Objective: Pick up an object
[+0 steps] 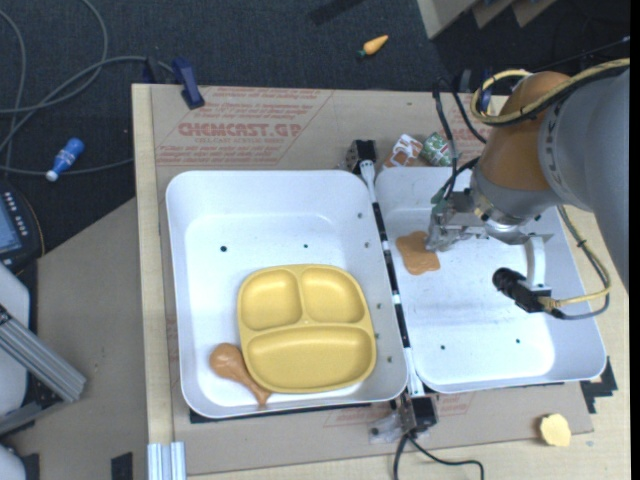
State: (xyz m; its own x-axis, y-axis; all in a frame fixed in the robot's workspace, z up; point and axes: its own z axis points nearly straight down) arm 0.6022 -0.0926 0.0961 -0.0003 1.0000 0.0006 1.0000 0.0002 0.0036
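A flat tan-orange piece (pixel 416 254) lies in the right bin (pixel 480 363), close to its left wall. My gripper (pixel 440 234) points down just above and to the right of that piece, near its upper edge; whether it touches the piece I cannot tell. In the left bin (pixel 200 208) sits a yellow divided plate (pixel 303 326), with a tan drumstick-shaped toy (pixel 236 366) against its lower left side.
The grey arm with its orange band (pixel 525 138) covers the right bin's far right part. Small colourful items (pixel 422 150) lie on the bench behind the right bin. A yellow bit (pixel 553 429) rests near the bench's front right corner. A blue clip (pixel 187 82) sits at the back left.
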